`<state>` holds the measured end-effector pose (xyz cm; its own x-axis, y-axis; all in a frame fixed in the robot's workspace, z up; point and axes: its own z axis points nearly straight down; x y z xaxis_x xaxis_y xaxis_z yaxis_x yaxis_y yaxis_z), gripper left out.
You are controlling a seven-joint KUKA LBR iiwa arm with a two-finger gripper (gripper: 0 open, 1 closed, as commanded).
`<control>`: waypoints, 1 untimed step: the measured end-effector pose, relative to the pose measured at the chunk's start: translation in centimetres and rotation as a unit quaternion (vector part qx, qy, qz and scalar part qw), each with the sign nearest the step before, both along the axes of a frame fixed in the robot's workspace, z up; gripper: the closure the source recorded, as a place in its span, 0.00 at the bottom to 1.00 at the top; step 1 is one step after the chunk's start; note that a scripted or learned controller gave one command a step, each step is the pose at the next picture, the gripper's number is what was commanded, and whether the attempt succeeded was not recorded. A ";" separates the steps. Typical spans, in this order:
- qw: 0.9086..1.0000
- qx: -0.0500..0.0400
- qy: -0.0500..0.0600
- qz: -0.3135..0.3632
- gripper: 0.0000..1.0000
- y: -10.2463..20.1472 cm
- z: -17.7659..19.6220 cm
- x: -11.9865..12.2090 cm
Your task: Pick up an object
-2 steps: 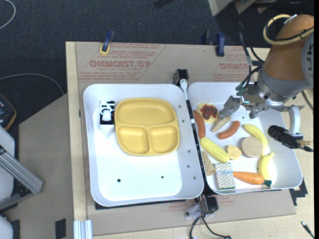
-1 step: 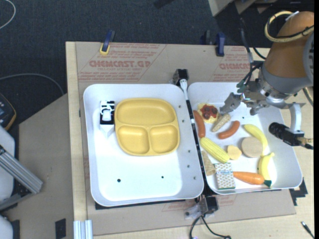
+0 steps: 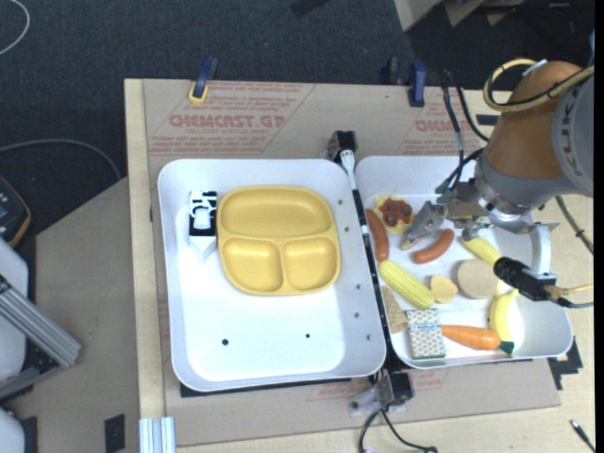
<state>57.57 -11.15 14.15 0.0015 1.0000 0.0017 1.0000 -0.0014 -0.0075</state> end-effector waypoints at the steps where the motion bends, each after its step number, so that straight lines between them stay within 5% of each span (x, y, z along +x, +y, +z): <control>1: 1.000 0.000 0.000 0.000 0.00 0.1 -5.4 -0.1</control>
<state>57.44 -11.06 8.79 0.0005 1.0000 0.0022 1.0000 -0.0005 -0.0075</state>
